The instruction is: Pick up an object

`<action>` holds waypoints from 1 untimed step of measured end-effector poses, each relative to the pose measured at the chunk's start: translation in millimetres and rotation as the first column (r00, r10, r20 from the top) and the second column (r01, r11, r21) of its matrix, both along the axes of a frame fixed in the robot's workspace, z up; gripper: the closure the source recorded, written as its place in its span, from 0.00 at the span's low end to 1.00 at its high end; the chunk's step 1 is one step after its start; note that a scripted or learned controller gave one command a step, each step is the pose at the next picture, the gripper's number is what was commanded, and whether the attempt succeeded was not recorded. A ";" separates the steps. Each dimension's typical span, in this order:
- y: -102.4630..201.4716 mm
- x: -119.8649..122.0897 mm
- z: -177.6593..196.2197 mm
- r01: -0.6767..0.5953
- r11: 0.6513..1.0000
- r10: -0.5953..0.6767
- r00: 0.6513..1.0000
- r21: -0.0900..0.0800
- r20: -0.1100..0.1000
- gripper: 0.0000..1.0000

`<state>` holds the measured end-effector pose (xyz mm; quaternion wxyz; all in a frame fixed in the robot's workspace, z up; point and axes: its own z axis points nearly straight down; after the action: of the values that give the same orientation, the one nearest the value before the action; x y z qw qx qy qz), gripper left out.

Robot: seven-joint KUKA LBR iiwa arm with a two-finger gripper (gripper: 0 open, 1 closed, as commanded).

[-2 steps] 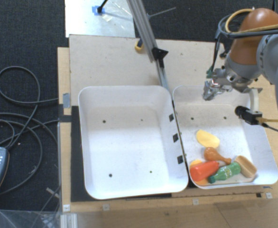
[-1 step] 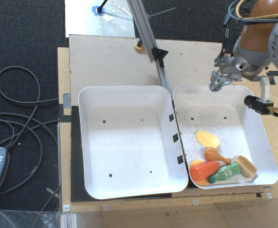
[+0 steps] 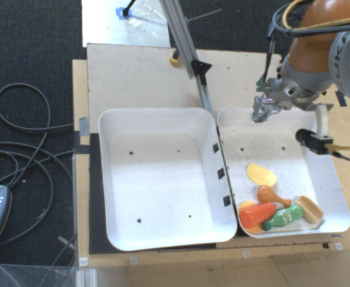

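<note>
Toys cluster at the near end of the right bin, yellow piece closest and lying crosswise, all well toward the camera from my gripper hovering over the far rim; can't tell its opening.

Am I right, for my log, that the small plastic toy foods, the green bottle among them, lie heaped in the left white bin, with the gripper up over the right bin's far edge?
Not quite: the camera view shows the small plastic toy foods, green bottle included, in the right white bin, at its near end. The gripper is indeed over that bin's far edge.
</note>
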<state>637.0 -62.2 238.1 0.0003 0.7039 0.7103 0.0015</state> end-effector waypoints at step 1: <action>40.2 -21.9 6.5 0.000 1.000 0.000 1.000 0.000 -0.003 1.00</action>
<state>615.1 -22.0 244.6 -0.0007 0.7040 0.7102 0.0007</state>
